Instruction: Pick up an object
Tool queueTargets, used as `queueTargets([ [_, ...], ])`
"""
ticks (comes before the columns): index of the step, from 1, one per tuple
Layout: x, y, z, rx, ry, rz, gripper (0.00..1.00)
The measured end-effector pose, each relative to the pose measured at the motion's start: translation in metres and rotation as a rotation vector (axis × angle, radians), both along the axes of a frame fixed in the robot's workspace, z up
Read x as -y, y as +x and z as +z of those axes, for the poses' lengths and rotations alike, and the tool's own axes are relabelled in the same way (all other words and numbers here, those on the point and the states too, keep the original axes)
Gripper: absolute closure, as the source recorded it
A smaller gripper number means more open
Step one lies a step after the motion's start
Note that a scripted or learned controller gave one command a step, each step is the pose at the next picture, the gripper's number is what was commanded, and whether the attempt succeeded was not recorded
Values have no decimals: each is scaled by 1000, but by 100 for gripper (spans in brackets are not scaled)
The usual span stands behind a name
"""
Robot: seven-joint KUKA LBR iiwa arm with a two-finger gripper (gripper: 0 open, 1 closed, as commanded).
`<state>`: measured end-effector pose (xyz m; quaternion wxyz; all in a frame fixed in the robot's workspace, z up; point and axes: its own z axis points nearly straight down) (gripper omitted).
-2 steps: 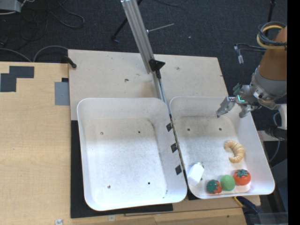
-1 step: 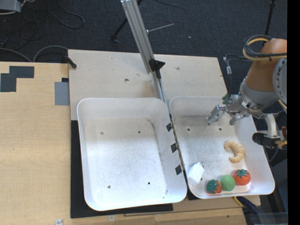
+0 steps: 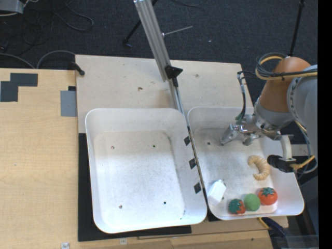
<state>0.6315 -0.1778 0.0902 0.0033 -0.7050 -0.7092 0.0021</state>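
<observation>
The right bin [image 3: 207,119] holds a tan curved object [image 3: 259,167] near its right side. A white block [image 3: 216,190] lies by the bin's left wall at the front. Along the front edge sit a teal and red ball [image 3: 236,206], a green ball [image 3: 252,202] and a red tomato-like toy [image 3: 267,195]. My gripper [image 3: 228,136] hangs over the middle of the right bin, pointing left, with nothing visible between its fingers. It is left of and above the tan object.
The left bin [image 3: 104,119] sits beside the right one, with a divider carrying black clips [image 3: 191,162] between them. A slanted metal rail [image 3: 155,40] rises behind the bins. The grey arm with its orange band [image 3: 288,87] fills the right side.
</observation>
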Motion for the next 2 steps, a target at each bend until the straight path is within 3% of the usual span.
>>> queueTargets([
  [1, 0, 0, 1, 4, -1, 0, 0],
  [2, 0, 0, 11, 4, -1, 1, 100],
])
